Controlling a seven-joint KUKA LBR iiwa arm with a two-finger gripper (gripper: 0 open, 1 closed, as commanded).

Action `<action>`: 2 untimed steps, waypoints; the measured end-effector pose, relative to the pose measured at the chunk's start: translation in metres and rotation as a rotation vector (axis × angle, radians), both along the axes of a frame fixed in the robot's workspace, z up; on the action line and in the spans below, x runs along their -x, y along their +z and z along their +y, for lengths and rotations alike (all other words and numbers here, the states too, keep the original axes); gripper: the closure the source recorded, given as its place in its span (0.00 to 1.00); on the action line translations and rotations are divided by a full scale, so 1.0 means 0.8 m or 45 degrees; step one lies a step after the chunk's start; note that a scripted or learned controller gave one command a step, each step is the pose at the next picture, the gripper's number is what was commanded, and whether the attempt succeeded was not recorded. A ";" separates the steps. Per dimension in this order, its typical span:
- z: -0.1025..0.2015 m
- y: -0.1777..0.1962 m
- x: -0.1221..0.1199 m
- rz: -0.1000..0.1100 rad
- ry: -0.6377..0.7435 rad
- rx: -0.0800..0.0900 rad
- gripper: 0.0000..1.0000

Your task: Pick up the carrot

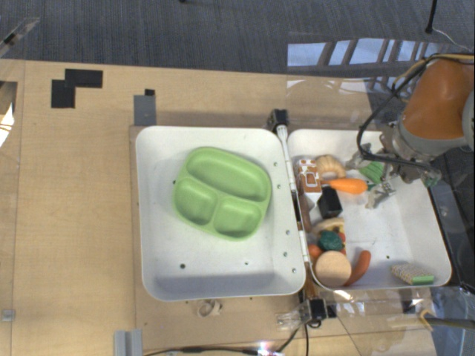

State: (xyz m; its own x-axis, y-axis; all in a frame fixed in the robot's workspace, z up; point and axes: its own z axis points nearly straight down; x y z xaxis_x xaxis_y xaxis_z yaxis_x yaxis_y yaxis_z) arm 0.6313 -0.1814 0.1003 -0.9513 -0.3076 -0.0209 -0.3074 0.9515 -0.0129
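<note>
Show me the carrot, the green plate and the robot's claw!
carrot [347,186], camera view, middle of its orange body.
green plate [221,191], camera view, ridge where its three sections meet.
gripper [378,194], camera view, between its fingertips, right of the carrot.

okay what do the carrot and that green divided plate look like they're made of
Carrot: probably toy plastic; smooth, evenly bright orange with a slight sheen. Green divided plate: likely molded plastic, matte to satin; uniform light green, rounded compartment ridges, soft highlights. Neither can be confirmed by sight alone.
</note>
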 end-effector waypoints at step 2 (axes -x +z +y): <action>0.050 0.000 0.045 0.002 0.247 0.001 1.00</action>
